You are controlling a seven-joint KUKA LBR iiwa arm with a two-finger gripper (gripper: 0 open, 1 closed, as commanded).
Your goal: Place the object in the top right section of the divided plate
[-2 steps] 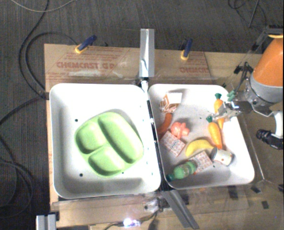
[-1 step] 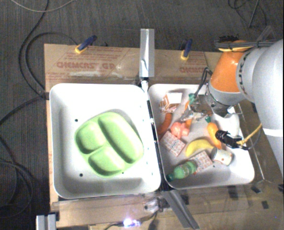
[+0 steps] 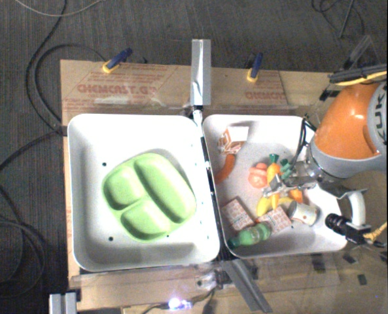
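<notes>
left bin (image 3: pixel 82 142): shallow, white; carries the divided plate, sits just beside the right bin, walls touching along the middle.
divided plate (image 3: pixel 150 195): light green, three sections, turned at a slant; lies near the centre of the left bin floor; nothing rests in any section.
right bin (image 3: pixel 272 126): shallow, white; carries a clutter of small toy food items, most of them in its lower right half.
arm (image 3: pixel 351 133): grey with an orange band, comes in from the right over the right bin's right edge.
hand (image 3: pixel 292 178): low over the pile in the right bin, among the orange and yellow items; fingers hidden in clutter, cannot tell if released or clenched, cannot tell if anything is grasped.
carrot (image 3: pixel 273 169): orange with green top, just beside the hand, touching the tomato.
tomato (image 3: pixel 258 175): orange-red, round, left of the hand.
banana (image 3: pixel 265 203): yellow, just below the hand.
green bottle (image 3: pixel 251 235): lying on its side near the right bin's front wall.
waffle pieces (image 3: pixel 236 213): brown, checked, between the bottle and the banana.
small box (image 3: pixel 231 140): white and orange, upper left part of the right bin.
worktop (image 3: pixel 135 87): brown board under both bins, two clamps on its far edge.
task object: which item it is cannot be told; all items are in the right bin, well apart from the plate.
</notes>
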